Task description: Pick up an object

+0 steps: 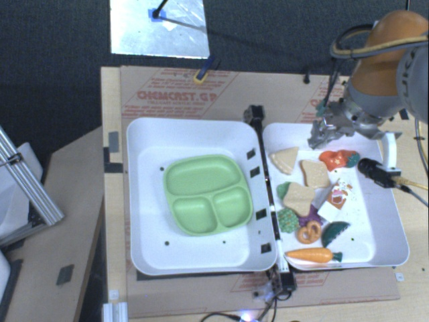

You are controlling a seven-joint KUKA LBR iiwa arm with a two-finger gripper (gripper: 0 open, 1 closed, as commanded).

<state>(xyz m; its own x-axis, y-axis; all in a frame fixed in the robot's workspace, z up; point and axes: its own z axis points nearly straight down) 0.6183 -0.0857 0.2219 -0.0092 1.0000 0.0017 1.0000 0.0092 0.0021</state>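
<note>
Right-hand white bin (392,237) crowded with toy food; I've got the gripper (320,137) hovering over it, grip unreadable.

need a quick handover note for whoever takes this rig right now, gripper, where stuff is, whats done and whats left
Gripper: above the far edge of the right bin, nothing seen between its fingers.
Items: toy foods all lie in the right bin, including a carrot, pretzel, tomato and bread slice.
Left bin: holds a green divided plate.
Done: nothing picked yet.
Left: choose an item, descend, grasp, lift.
</note>
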